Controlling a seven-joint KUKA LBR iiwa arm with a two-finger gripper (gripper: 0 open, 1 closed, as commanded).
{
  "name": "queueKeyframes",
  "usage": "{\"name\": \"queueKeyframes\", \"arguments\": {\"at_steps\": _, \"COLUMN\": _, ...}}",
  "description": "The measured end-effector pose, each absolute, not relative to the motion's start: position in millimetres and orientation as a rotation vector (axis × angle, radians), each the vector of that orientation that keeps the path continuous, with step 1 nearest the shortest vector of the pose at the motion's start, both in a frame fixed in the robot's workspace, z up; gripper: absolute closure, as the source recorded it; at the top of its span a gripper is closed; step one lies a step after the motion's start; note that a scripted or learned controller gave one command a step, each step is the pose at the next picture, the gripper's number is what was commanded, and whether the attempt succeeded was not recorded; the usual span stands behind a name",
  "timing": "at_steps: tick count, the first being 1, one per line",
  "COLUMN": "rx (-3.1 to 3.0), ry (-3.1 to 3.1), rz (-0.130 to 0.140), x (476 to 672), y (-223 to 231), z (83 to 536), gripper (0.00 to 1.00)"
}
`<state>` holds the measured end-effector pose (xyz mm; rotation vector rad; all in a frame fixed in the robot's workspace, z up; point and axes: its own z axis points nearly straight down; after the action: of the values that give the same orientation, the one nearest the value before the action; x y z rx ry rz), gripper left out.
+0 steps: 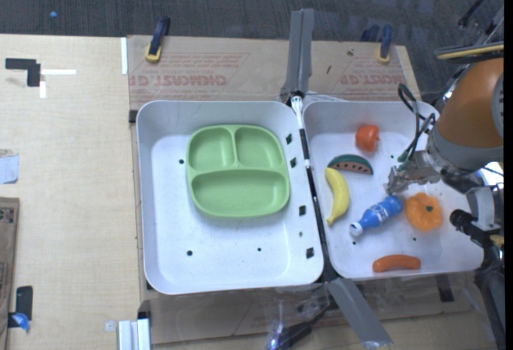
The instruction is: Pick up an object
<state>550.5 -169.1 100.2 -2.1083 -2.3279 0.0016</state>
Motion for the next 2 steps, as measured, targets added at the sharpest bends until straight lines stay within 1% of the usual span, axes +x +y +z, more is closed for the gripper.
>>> {"name": "queueKeyframes", "arguments": {"at_steps": 1, "rx": -2.108, "ry": -2.328, "rz": 0.002, "x": 550.4, "y": -169.0, "z": 100.1, "gripper": 0.00}}
{"name": "queueKeyframes", "arguments": {"at_steps": 2, "rx": -2.111, "ry": -2.325, "rz": 0.003, "x": 550.5, "y": -169.7, "z": 108.8, "gripper": 1.00}}
